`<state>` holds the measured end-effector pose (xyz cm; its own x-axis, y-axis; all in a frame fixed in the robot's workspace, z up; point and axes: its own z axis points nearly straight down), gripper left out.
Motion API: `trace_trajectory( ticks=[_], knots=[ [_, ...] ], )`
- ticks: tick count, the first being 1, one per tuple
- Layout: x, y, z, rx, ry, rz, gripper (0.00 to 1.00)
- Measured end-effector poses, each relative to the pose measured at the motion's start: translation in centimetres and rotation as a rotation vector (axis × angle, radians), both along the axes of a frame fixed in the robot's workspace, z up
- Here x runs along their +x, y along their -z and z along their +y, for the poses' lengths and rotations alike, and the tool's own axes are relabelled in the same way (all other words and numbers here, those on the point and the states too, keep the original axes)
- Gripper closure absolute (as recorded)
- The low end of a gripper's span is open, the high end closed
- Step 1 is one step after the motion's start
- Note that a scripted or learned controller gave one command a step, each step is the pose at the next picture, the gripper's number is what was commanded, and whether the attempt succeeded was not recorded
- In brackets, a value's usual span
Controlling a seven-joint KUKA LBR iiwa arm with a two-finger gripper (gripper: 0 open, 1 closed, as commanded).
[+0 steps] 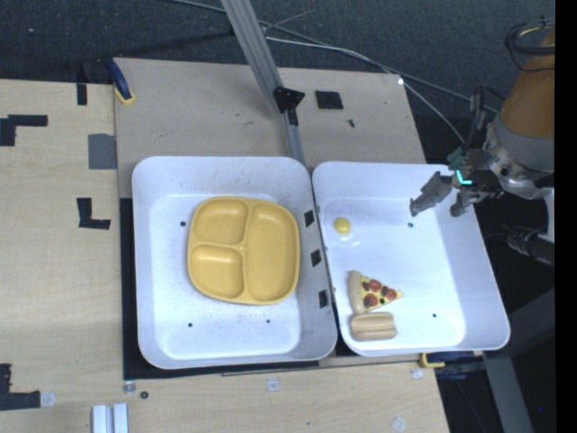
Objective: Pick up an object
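Observation:
The right bin (469, 278) holds three small toys. A small round yellow piece (342, 226) lies near its left wall. A pizza slice (371, 291) with red toppings sits lower down, and a tan bread roll (372, 327) lies just below it near the front wall. My gripper (437, 209) hangs over the bin's upper right part, near the right wall. Its two dark fingers are spread open with nothing between them. It is well to the right of all three toys.
The left bin (153, 269) bears a yellow divided plate (243, 249). A slanted metal pole (257, 48) rises behind the bins. Cables run across the dark floor at the back. The arm's body (527, 124) stands beyond the right bin's right edge.

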<state>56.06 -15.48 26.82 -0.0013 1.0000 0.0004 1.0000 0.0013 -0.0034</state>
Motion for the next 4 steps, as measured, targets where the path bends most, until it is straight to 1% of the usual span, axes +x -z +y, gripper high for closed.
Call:
trace_trajectory(
  ticks=[1, 2, 3, 4],
  knots=[
    [0.0, -0.1, 0.0, -0.001, 0.000, -0.002, 0.00],
    [-0.8, 5.5, -0.7, 0.000, 0.001, 0.003, 0.00],
    [0.1, 11.2, -0.9, 0.000, 0.000, 0.003, 0.00],
    [0.3, 15.7, -1.3, -0.001, 0.001, 0.002, 0.00]
  ],
)
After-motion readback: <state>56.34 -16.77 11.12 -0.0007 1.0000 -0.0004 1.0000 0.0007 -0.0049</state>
